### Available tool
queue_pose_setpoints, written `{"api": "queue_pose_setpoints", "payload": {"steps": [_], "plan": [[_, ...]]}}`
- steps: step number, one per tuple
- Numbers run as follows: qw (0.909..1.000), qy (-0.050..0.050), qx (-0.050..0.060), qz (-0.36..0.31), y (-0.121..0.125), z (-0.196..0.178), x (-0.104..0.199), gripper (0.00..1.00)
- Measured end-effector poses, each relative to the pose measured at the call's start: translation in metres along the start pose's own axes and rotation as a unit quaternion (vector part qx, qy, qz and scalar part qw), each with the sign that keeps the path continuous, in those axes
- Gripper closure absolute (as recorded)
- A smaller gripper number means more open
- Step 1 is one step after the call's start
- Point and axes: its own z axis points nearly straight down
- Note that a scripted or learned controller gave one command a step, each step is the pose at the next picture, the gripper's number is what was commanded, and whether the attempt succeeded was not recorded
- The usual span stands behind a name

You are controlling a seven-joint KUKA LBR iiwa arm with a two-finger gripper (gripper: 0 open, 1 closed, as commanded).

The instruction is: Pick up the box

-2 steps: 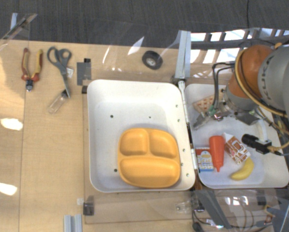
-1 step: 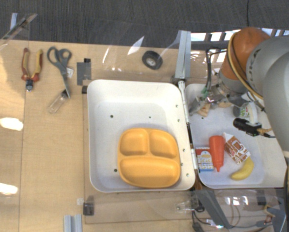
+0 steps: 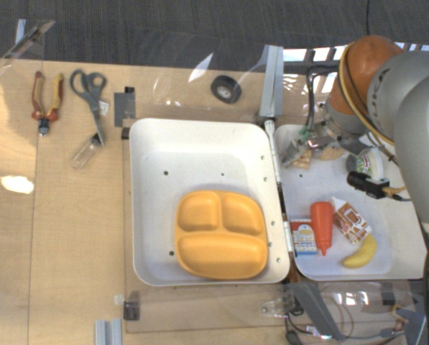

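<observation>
- I'm watching the arm (image 3: pixel 408 99) looming in from the upper right of the frame, with its gripper (image 3: pixel 309 144) hanging over the top left corner of the right bin (image 3: pixel 408 264).
- The gripper end is sitting among some clutter up there (looks like a scrap of something tan plus cables), and I honestly can't tell whether the fingers are apart or together, it's too muddled.
- The box (image 3: pixel 305 237) I'm reading as the small carton with the red and blue print, lying flat at the lower left of the right bin, right against the bin's left wall and just beside the orange carrot-shaped toy (image 3: pixel 323 225).
- There's also a brown-and-white packet (image 3: pixel 351 222) touching the other side of that toy, and a banana (image 3: pixel 361 253) below it (the packet could be called a box too, so I'm hedging a bit).
- The left bin (image 3: pixel 157 192) is holding a yellow divided tray (image 3: pixel 220 233), nothing to do with the job.
- Progress-wise: I'm judging this as barely started. The box is lying in the bin, nothing is between the fingers that I can see, and the gripper is sitting well apart from it.
- What's left is basically everything: getting down toward the lower left of that bin, closing on the box, lifting.
</observation>
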Motion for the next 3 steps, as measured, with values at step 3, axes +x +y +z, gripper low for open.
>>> {"api": "queue_pose_setpoints", "payload": {"steps": [3], "plan": [[0.9933,0.003,-0.002,0.116,-0.007,-0.019,0.248,1.00]]}}
